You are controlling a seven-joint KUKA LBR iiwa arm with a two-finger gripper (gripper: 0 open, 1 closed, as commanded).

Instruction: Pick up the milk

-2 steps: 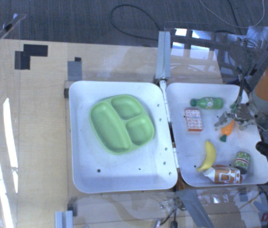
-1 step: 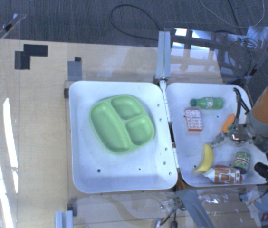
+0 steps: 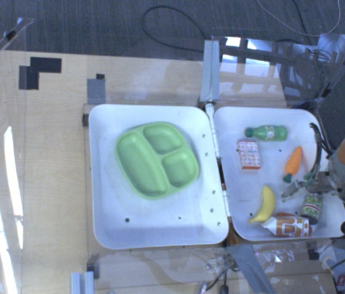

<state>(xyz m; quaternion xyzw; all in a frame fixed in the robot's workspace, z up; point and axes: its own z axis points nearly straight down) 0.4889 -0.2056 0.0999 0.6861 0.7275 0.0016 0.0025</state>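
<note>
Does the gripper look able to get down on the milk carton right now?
Probably yes. The milk carton lies by itself on the floor of the right bin, apart from the green bottle above it and the carrot beside it. The gripper sits lower right, near the banana.

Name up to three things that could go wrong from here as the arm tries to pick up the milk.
1. The gripper sits low in the right bin, far from the milk, so it may well close on the wrong item.
2. The carrot, banana and can crowd around it; a sweep towards the carton could knock them.
3. The carton lies flat, which may make the grasp slip.
</note>
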